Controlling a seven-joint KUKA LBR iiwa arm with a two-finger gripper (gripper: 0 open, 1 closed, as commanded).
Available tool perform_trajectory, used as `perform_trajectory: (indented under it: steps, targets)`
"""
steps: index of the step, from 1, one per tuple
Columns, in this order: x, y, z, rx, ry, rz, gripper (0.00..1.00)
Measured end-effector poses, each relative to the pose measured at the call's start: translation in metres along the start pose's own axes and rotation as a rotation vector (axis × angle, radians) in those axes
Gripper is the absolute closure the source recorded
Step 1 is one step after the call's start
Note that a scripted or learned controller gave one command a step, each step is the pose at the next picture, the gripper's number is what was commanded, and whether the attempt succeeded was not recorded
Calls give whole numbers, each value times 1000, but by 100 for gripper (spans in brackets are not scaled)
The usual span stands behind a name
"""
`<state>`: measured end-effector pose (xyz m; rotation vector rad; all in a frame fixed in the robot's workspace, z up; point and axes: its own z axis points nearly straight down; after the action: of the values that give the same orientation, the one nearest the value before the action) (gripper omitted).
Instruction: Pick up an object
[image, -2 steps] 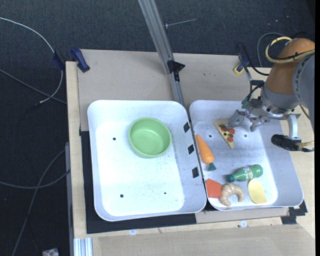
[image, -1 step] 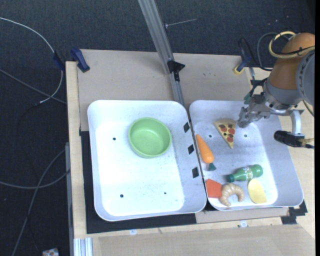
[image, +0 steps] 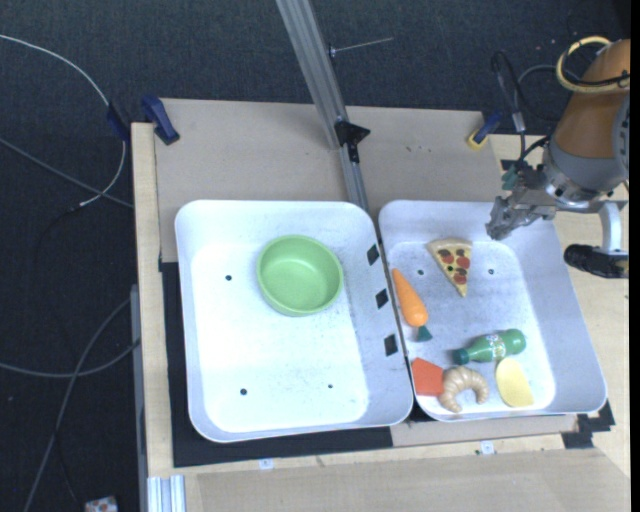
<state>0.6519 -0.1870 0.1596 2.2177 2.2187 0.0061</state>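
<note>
The fingers (image: 503, 222) hang over the upper right corner of the right bin (image: 560, 290), pointing down and to the left, and whether they are apart or closed cannot be told from this slanted view; nothing is seen held between them. The grey arm (image: 590, 130) with its orange band comes in from the right edge above that corner.

Just left of and below the fingers, a pizza slice (image: 453, 264) lies flat on the bin floor, apart from them. Farther left, near the wall shared with the other bin, lies a carrot (image: 408, 298). Along the near end of the right bin sit a green bottle (image: 491, 347) on its side, a yellow piece (image: 514, 383), a croissant (image: 464, 386) and a red piece (image: 427, 376), the last two touching.

The left bin (image: 230, 340) holds a green bowl (image: 299, 274), upright, in its upper half. Both bins rest side by side on the desk (image: 250, 150).
</note>
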Motion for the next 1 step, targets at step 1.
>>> perform_trajectory:
  steps: [1]
  targets:
    - [1, -1, -67, -1, 0, -1, 100]
